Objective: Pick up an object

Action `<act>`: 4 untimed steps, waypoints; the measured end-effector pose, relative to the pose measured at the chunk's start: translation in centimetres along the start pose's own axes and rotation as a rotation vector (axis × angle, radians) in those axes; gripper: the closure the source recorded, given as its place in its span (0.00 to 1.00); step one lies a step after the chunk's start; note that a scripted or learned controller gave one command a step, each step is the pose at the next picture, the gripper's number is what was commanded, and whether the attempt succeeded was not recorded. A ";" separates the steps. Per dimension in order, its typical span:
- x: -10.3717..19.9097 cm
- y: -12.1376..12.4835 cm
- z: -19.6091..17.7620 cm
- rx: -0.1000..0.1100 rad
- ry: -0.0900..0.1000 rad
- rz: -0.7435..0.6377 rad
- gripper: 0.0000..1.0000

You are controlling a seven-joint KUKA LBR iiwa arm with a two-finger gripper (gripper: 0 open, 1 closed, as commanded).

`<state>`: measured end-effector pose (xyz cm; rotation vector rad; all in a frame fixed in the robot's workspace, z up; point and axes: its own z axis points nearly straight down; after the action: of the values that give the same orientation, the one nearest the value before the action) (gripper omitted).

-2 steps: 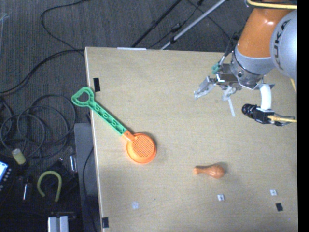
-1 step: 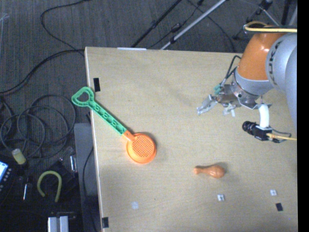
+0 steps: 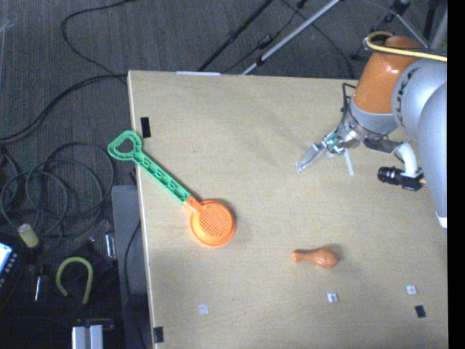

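While your gripper (image 3: 328, 154) is hanging with jaws spread and nothing between them, the orange drumstick toy (image 3: 317, 257) is lying well apart below it; you are risking it rolling away at closing.

We can read no text, label, brand or number anywhere here. The few small dark and pale markers on the bench top (image 3: 290, 122), toward five and six o'clock and one at nine o'clock by its left edge, are too small to make out.
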<state>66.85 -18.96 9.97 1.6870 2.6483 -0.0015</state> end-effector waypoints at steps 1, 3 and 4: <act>4.1 1.9 1.6 0.001 0.001 -0.097 0.00; 4.3 2.1 0.6 -0.004 0.004 -0.097 0.00; 7.3 3.4 1.6 -0.001 0.004 0.051 0.00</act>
<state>66.85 -10.93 8.39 1.7552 2.6074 0.0034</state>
